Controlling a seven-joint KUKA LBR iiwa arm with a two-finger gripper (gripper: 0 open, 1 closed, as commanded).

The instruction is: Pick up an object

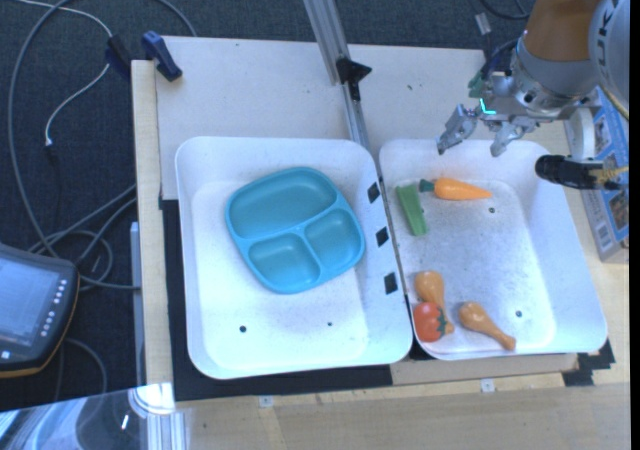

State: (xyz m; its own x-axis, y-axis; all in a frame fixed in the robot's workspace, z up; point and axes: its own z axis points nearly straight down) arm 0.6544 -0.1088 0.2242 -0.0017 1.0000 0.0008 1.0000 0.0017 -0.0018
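Tool (474,138) spread wide, nothing gripped, above right bin's (560,268) far rim; carrot (462,190) and green block (411,210) just below.

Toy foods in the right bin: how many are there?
5: a carrot and green piece near the top, two drumsticks and a tomato at the bottom.

Two white bins sit side by side: the left bin (200,338) and the right bin (560,268). The left carries one blue divided plate (294,228). The right carries five toy foods: one carrot (462,190), one green piece (412,209), one tomato (428,321) and two drumsticks (431,287) (486,324).
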